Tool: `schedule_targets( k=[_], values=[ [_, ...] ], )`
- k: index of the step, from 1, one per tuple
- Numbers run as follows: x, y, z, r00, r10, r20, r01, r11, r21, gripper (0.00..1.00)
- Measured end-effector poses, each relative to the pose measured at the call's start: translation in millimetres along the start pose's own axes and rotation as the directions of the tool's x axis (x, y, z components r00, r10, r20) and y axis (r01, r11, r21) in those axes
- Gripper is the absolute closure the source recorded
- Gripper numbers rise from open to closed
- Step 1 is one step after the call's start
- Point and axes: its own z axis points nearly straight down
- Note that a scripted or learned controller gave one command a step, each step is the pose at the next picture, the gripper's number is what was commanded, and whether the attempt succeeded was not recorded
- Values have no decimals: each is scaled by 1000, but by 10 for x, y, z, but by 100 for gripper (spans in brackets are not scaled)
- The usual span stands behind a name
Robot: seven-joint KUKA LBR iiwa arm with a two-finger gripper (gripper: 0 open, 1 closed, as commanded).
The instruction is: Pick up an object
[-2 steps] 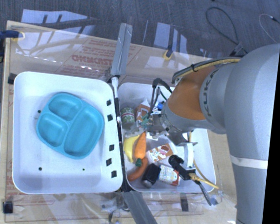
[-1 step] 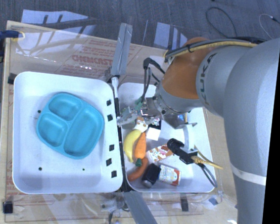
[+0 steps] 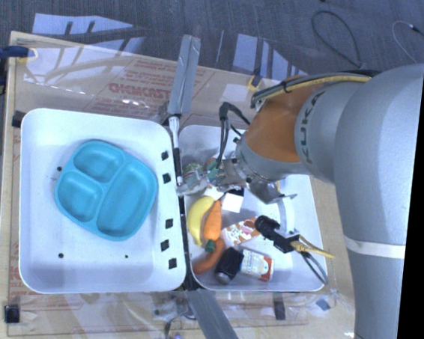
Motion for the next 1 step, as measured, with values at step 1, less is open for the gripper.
schedule_targets(
  k=[1],
  values=[
    [432, -139, -536, 999, 37, 6, -37, 999, 19, 0]
  ],
)
